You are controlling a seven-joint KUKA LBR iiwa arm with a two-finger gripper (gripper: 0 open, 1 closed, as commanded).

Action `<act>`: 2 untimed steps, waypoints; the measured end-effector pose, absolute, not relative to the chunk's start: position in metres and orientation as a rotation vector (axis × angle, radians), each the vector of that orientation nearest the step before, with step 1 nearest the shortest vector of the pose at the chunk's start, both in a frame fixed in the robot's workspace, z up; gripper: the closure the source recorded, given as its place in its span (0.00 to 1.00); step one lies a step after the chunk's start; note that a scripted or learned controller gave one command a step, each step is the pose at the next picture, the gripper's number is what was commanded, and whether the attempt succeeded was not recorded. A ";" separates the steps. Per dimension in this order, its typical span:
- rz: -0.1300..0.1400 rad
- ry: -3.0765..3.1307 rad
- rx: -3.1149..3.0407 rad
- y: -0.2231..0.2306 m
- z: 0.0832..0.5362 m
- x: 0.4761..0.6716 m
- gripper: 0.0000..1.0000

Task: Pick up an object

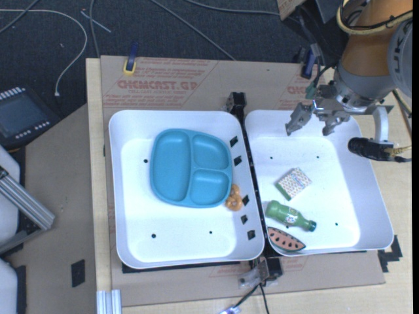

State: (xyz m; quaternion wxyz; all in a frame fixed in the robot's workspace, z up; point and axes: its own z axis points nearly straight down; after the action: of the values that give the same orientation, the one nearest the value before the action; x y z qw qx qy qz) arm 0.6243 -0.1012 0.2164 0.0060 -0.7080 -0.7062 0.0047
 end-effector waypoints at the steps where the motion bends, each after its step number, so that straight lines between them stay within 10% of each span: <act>1: 0.001 -2.221 -2.220 -0.101 0.224 0.627 0.00; 2: 0.005 -2.217 -2.218 -0.100 0.182 0.626 0.00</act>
State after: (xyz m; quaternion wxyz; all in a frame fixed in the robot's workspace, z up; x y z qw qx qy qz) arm 0.6261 -0.0998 0.1820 0.0027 -0.7071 -0.7071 0.0017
